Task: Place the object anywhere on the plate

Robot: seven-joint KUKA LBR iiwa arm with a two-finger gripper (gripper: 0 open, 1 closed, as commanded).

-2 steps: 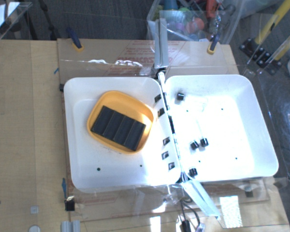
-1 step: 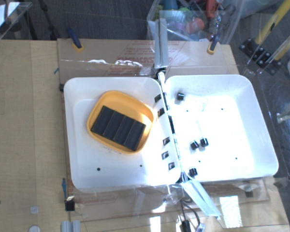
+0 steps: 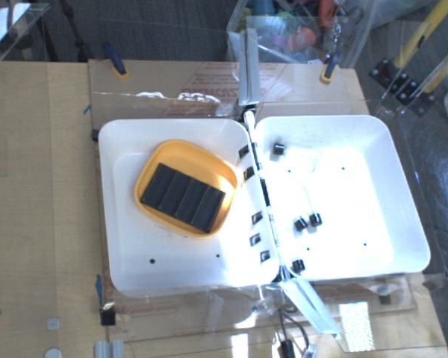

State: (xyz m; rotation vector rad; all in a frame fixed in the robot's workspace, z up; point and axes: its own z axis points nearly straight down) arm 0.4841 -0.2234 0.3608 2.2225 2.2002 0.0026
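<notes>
Two shallow white bins sit side by side on the bench: the right bin [image 3: 373,200] and the left bin [image 3: 127,267]. In the left bin, toward its centre, rests a yellow plate [image 3: 153,171]. A dark ribbed rectangular object [image 3: 184,197] lies flat on the plate, tilted, spanning most of its middle.

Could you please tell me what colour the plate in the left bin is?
The plate is yellow-orange, seen in the camera view.
</notes>
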